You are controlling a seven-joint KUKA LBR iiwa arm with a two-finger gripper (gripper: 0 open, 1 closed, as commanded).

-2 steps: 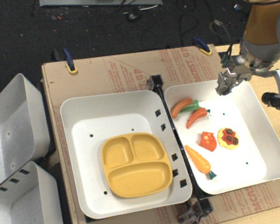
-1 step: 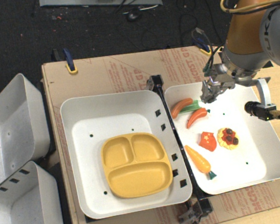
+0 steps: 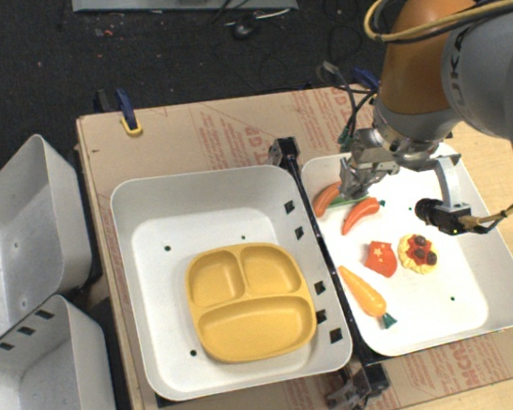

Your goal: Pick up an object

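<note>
Chili pepper (image 3: pixel 360 214) sits in the right bin (image 3: pixel 496 293), just below the gripper (image 3: pixel 360 183).
We see the yellow tray (image 3: pixel 249 303) in the left bin (image 3: pixel 146 262); right bin also has carrot (image 3: pixel 364 293), strawberry (image 3: pixel 381 258), tart (image 3: pixel 418 253). We can't tell the gripper's state.

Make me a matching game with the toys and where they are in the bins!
Things:
1. yellow tray
2. carrot
3. chili
4. tart

Places:
A. near the right bin's front edge
B. in the left bin
C. right of the strawberry
D. just below the hand

Pairs: 1-B, 2-A, 3-D, 4-C
</note>
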